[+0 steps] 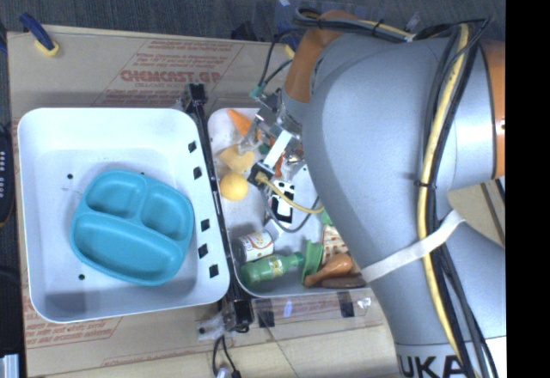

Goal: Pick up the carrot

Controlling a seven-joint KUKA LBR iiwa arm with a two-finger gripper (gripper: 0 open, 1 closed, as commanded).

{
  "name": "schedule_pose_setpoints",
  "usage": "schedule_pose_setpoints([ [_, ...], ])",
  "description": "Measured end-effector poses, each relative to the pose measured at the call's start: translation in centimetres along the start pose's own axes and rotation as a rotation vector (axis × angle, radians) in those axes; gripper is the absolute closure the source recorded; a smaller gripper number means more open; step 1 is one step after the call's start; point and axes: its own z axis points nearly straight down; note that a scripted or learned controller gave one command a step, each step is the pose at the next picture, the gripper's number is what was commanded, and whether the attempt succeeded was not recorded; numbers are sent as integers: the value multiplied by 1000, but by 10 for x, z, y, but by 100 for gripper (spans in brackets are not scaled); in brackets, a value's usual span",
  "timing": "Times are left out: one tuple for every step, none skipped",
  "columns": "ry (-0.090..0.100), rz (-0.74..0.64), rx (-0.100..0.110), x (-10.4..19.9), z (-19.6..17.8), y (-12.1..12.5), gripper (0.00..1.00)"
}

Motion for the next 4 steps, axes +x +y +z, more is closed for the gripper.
schedule_pose_setpoints([
  [5,-19,-9,5,-11,-1,100],
  [23,150,-23,-15,-102,-99,100],
  [20,227,-19,-38,-148,-169,100],
  [21,484,-20,-23,-189,-146,100],
])
